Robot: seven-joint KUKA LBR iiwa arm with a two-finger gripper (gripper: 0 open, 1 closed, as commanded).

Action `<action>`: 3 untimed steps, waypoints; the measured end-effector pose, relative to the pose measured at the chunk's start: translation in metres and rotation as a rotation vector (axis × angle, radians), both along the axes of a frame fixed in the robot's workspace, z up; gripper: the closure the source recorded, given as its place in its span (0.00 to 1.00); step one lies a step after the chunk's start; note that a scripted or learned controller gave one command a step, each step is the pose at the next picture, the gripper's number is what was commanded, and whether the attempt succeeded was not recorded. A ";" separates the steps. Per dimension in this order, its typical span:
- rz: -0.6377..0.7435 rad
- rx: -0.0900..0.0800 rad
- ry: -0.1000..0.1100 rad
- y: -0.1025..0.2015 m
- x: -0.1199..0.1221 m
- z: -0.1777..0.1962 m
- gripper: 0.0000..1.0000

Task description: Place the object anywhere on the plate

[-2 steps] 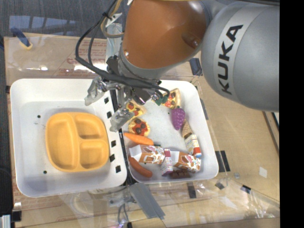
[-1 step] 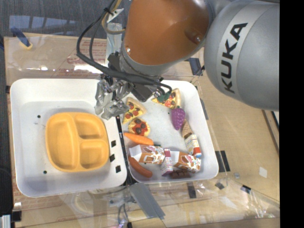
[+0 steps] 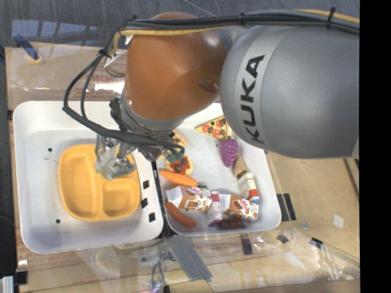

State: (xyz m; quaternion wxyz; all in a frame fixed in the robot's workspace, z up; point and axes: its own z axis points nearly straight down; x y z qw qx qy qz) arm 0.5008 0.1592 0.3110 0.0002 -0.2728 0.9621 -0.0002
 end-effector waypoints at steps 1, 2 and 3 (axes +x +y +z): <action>-0.001 0.000 -0.002 -0.001 0.000 0.001 0.00; -0.001 0.000 -0.002 -0.001 0.000 0.001 0.00; -0.001 0.000 -0.002 -0.001 0.000 0.001 0.00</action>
